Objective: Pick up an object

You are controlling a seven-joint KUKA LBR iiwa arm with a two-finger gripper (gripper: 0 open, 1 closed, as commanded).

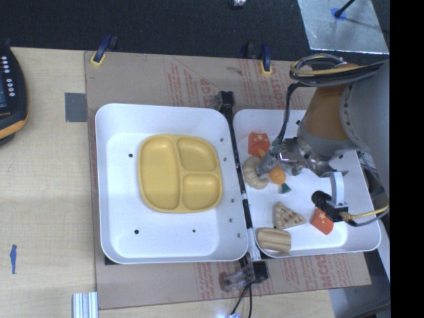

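I see a wooden bench (46, 197) with a brown cardboard sheet (165, 78) clamped on it, and beyond it a dark floor. On the sheet stand two shallow white bins side by side. The left bin (119, 237) holds a yellow divided plate (179, 173), lying flat near its middle. The right bin (351, 240) holds the small objects. The arm (338, 114) comes in from the right and bends down over the far part of this bin. Its gripper (275, 164) is low at the left side of the bin, among a red block (258, 142), a beige round piece (254, 173) and a small orange piece (278, 175). The orange piece seems to touch the fingertips, but the view is poor there and I cannot tell if the fingers are wide or closed on it. Nearer to me lie a tan wedge (287, 215), a beige roll (273, 240) at the near edge, and another red block (322, 221) to the right.
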